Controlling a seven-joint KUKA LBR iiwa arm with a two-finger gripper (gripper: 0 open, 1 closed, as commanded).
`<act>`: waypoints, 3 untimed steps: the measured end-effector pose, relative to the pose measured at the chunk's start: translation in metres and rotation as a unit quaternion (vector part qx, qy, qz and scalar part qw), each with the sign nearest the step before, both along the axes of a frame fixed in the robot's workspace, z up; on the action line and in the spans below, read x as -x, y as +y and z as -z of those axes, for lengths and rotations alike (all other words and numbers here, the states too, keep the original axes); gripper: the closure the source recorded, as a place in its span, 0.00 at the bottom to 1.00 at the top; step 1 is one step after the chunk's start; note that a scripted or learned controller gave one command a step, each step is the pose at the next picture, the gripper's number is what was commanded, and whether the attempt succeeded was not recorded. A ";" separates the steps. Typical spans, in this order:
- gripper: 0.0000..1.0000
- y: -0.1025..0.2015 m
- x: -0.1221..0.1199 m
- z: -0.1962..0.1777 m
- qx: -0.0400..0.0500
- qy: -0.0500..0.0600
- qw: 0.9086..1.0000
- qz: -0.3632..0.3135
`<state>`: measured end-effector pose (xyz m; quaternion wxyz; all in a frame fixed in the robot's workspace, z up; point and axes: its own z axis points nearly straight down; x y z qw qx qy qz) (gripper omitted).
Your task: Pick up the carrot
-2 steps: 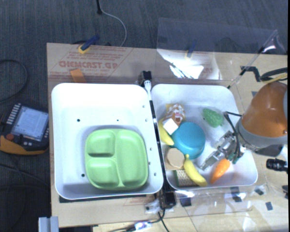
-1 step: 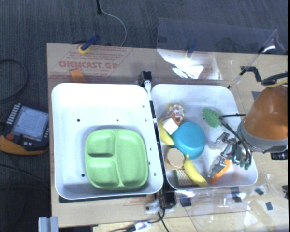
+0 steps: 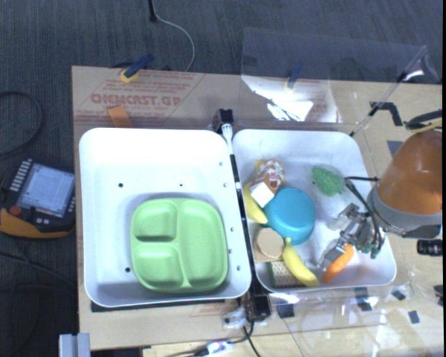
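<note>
Entry, near to far, as I read it from my remote station.

1. Carrot (image 3: 340,262): orange, lying at a slant in the near right corner of the right bin (image 3: 372,171), close to the near wall. The end effector (image 3: 344,242) sits directly over and against its upper end. I cannot tell whether the fingers are spread or closed, nor whether the carrot sits between them. My judgement: the grasp is at hand but unconfirmed. To do it well I would centre on the carrot's middle, align the fingers across its narrow width, and lift straight up, slowly, to keep clear of the wall.

2. Banana (image 3: 299,265): yellow, just left of the carrot, near the front wall. It is the nearest obstacle; a finger drifting left could catch it.

3. Blue bowl (image 3: 292,214): further in, mid-bin, touching the banana's upper end. A tan round item (image 3: 268,244) lies at its near left.

4. Green item (image 3: 327,180): far side of the bin, apart from the carrot.

5. Small items (image 3: 267,177): far left of the bin, behind the bowl; identity unclear.

6. Left bin (image 3: 104,155): holds a green tray (image 3: 180,244), well apart from the work.

7. Pendant (image 3: 37,199): on the floor left of the tabletop.
</note>
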<state>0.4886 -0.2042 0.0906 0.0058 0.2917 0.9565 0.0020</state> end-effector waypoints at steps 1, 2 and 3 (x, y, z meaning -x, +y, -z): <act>0.00 -0.001 0.000 0.000 0.000 -0.001 0.998 0.068; 0.00 0.009 -0.002 -0.001 0.006 -0.004 0.999 -0.043; 0.00 0.012 -0.001 -0.001 0.002 -0.003 1.000 0.018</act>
